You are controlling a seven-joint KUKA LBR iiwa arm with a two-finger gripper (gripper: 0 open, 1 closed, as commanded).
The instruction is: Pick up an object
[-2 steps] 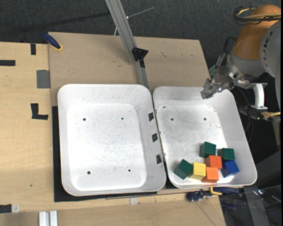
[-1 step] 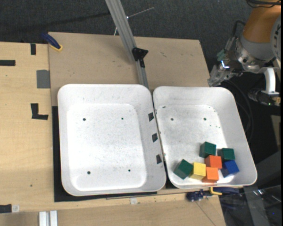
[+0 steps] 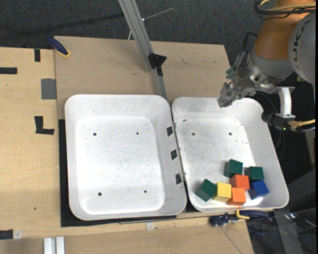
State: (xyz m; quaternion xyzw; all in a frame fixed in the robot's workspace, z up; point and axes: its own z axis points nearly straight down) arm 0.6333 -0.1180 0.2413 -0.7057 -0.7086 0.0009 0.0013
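Observation:
Several small blocks lie clustered in the near right corner of the right bin (image 3: 212, 136): a green block (image 3: 233, 168), another green block (image 3: 255, 172), a dark green block (image 3: 205, 189), a yellow block (image 3: 223, 190), an orange block (image 3: 240, 182), a second orange block (image 3: 237, 195) and a blue block (image 3: 258, 188). My gripper (image 3: 226, 99) hangs over the far right rim of that bin, well away from the blocks. Nothing shows between its fingertips.
The left bin (image 3: 116, 152) sits beside the right one. A slanted metal rod (image 3: 140, 30) with a black clamp crosses the bench behind the bins. A blue clip (image 3: 225, 219) lies at the front edge of the right bin.

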